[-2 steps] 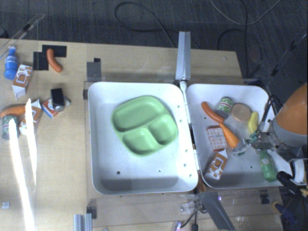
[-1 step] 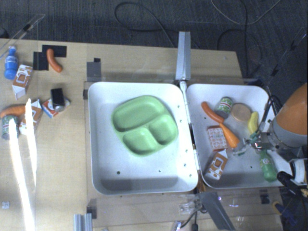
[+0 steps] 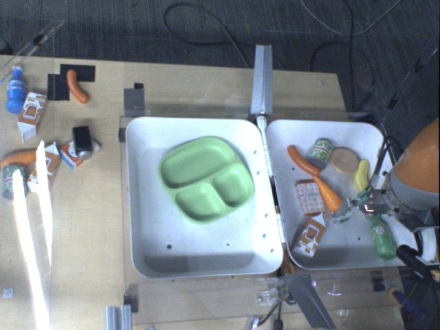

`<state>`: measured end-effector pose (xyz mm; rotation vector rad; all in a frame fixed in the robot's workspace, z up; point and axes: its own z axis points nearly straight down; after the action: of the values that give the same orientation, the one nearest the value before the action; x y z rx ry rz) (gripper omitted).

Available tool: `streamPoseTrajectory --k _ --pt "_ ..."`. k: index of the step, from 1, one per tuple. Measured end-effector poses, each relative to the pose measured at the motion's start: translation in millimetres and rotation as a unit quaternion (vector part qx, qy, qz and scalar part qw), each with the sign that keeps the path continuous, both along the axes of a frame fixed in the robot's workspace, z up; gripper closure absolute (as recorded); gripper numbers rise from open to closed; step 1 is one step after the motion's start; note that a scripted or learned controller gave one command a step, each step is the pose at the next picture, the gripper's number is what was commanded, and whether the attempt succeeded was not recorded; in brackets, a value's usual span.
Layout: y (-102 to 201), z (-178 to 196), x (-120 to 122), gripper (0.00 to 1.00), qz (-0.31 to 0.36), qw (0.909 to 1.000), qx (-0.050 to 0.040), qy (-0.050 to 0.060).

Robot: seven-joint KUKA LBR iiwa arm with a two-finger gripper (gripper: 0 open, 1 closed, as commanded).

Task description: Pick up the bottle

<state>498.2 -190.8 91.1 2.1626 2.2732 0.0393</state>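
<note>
Green bottle lies in the right bin, just below the fingers; their opening cannot be told.

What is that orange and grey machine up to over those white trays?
A robot arm reaches in from the right over the right bin, which holds toy food. Its gripper sits low beside a banana and just above a green bottle lying near the bin's lower right corner. The bottle isn't lifted yet. The left bin holds a green divided plate.
</note>
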Motion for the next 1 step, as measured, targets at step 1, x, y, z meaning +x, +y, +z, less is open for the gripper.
streamPoseTrajectory --k 1 --pt "-0.2 0.0 -0.1 0.0 0.001 1.0 0.0002 0.0"
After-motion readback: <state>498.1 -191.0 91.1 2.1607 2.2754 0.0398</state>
